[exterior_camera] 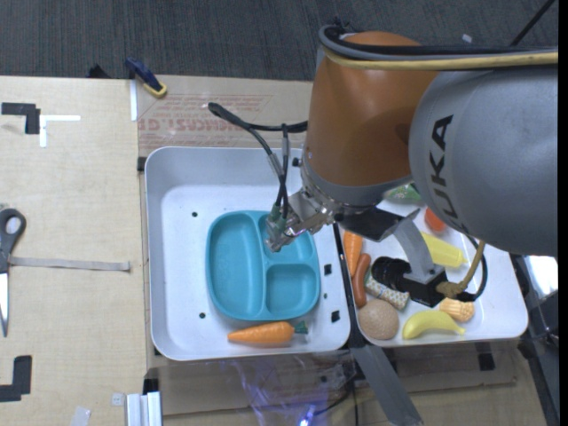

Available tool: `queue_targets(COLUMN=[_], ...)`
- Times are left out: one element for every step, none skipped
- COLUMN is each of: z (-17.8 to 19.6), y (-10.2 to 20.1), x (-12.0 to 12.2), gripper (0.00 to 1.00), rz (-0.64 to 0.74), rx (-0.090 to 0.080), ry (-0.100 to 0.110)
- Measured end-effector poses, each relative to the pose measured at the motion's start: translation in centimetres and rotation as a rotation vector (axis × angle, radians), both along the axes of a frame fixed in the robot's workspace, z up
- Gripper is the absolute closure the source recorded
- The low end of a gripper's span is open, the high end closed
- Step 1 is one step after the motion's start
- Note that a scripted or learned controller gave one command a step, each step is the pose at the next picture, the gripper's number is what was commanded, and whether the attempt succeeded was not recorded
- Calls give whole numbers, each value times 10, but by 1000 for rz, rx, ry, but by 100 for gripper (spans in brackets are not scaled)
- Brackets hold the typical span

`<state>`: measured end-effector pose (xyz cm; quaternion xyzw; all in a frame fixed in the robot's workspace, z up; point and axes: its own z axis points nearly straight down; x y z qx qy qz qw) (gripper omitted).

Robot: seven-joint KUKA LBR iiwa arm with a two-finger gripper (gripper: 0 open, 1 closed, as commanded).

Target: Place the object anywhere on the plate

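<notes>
A teal plate (235,269) with three compartments lies in the left white bin (169,264). My gripper (278,235) hangs low over the plate's far right compartment, right at its surface. The wrist and cables hide what is under it, so I cannot make out anything in it. An orange carrot (260,334) lies on the bin floor just in front of the plate, touching its near edge.
The right bin (497,327) holds two carrots (353,254), a banana (432,325), a corn piece (457,309), a brown round thing (379,319) and a yellow piece (441,253). Scissors (9,238) lie on the bench at far left. The arm covers the bins' far right side.
</notes>
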<state>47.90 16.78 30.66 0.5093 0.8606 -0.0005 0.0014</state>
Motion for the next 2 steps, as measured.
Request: queue_targets(z=[-54, -30], y=[-20, 0], x=[0, -1], gripper=[100, 100], rz=[359, -150], rx=[0, 0], ry=[3, 2])
